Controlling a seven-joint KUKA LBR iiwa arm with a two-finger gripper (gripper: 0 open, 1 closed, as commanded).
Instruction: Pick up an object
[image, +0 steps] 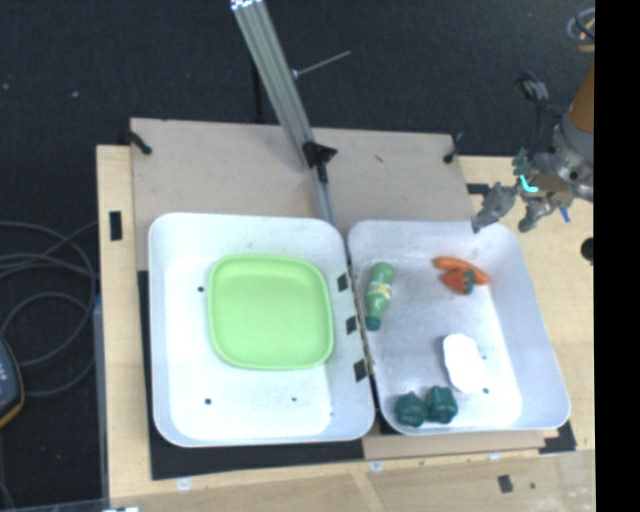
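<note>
The right bin (530, 300) holds several objects. A green bottle (379, 293) lies near its left wall. An orange and red vegetable toy (461, 273) sits near the far side. A white lump (462, 362) lies toward the front, with two dark green pieces (425, 406) at the front rim. My gripper (510, 213) hovers above the bin's far right corner, up and to the right of the orange toy. Its two fingers (490, 210) are spread apart and hold nothing.
The left bin (180, 300) carries a light green square plate (270, 311). A slanted metal pole (285, 90) rises from the bench behind the bins. Cables (40, 300) lie on the floor at the left.
</note>
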